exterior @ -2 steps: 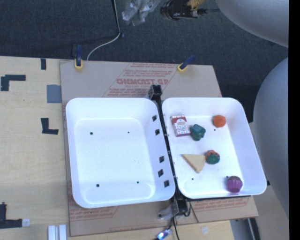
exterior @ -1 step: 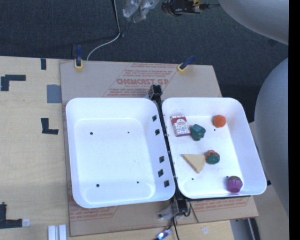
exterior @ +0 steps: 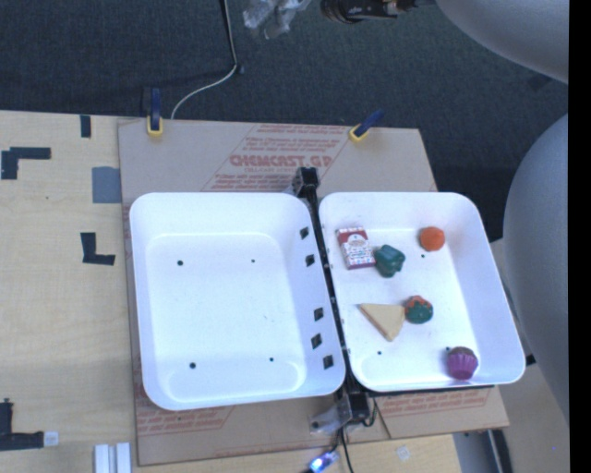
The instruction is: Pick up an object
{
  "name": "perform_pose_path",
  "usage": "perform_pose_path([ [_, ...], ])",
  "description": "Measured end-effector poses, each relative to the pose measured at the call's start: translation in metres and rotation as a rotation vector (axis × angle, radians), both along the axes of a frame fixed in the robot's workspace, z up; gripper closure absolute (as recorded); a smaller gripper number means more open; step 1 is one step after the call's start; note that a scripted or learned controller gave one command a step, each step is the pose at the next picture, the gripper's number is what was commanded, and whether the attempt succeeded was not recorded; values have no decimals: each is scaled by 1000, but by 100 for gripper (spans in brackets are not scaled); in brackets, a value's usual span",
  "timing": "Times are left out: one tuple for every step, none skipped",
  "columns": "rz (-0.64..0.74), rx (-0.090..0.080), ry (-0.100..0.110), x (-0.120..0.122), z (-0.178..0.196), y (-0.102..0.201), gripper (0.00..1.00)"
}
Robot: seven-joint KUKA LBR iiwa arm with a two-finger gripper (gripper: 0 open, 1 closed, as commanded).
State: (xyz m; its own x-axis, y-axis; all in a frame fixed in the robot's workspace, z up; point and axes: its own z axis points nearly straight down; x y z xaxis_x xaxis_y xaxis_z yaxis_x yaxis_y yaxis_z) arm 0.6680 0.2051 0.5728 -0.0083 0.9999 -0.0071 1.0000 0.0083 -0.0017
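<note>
The right bin (exterior: pixel 489 277) holds several small objects. A red and white box (exterior: pixel 354 248) lies near its left wall, with a dark green piece (exterior: pixel 389 260) just to its right. An orange ball (exterior: pixel 431 239) sits toward the back right. A tan wedge (exterior: pixel 384 320) lies in the middle, beside a green and red piece (exterior: pixel 418 309). A purple piece (exterior: pixel 462 362) rests in the front right corner. My gripper (exterior: pixel 268 14) hangs blurred at the top edge, well behind both bins and far from every object.
The left bin (exterior: pixel 148 277) adjoins the right one on a cardboard sheet (exterior: pixel 268 157) clamped at its back edge. A cable (exterior: pixel 208 88) runs over the dark floor behind. The grey arm (exterior: pixel 545 185) fills the right side.
</note>
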Motion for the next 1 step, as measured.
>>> perform_pose_path([
  [0,0,-6,0,10,1,100],
])
